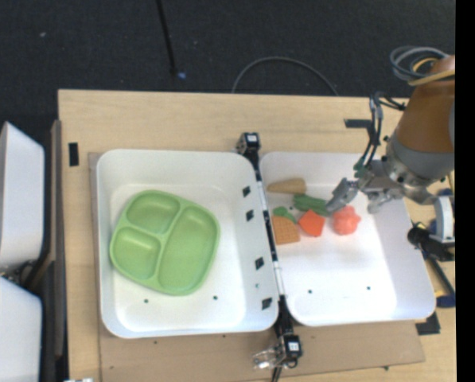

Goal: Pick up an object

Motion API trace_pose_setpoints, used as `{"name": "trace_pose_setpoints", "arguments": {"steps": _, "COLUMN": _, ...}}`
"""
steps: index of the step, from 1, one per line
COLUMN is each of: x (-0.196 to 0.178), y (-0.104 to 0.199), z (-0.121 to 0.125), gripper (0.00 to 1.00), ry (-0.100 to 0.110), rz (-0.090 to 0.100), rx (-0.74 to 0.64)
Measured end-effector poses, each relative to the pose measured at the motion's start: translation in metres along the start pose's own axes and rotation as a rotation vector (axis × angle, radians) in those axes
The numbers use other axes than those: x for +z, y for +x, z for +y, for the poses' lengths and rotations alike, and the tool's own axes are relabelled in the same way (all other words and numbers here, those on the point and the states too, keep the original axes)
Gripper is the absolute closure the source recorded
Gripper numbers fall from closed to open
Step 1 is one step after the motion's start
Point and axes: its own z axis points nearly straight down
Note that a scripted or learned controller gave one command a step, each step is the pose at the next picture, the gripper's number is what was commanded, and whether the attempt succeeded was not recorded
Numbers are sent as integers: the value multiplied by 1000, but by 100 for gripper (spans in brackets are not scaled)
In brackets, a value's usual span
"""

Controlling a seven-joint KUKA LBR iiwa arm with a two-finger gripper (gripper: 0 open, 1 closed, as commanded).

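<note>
Several small toy foods lie in the right bin (356, 293): a tan oblong piece (286, 185), a green piece (307, 204), a brown square piece (285, 230), an orange-red piece (311, 224) and a pinkish-red piece (347, 221). My gripper (356, 203) hangs over the upper middle of this bin, coming in from the right. It is open, with one finger (340, 195) toward the green piece and the other (379, 200) to the right. The pinkish-red piece sits just in front of the fingertips, not between them.
The left bin (118, 309) holds a green divided plate (165, 242). A ridge with black clips (262, 237) separates the two bins. White boxes (14, 205) stand off the bench at the left. A cable (285, 66) loops behind the bench.
</note>
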Motion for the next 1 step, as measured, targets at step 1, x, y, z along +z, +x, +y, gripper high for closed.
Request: {"name": "trace_pose_setpoints", "arguments": {"steps": 1, "x": -6, "y": 0, "z": 2, "gripper": 0, "ry": -11, "rz": -2, "rx": -3}}
